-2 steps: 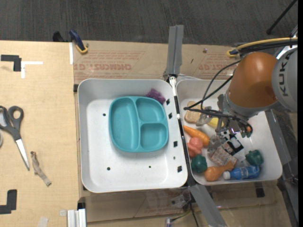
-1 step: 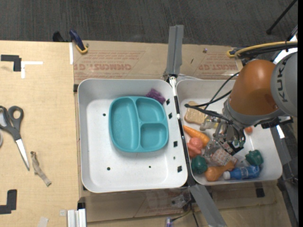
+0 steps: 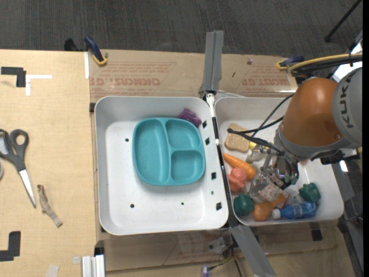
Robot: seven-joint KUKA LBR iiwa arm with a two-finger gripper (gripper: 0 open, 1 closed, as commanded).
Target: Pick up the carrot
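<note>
The carrot (image 3: 238, 163) lies just left of my gripper (image 3: 275, 178); whether that is open or closed, I cannot tell. Both sit in the right bin (image 3: 327, 183), beside the scissors-strewn bench (image 3: 46, 154).

One fixed overhead camera looks down at a slant on both bins (image 3: 104, 172).

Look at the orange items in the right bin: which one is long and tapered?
The carrot, lying by the bin's left wall below the bread slice. The other orange item, near the bottom edge, is short and rounded.
</note>
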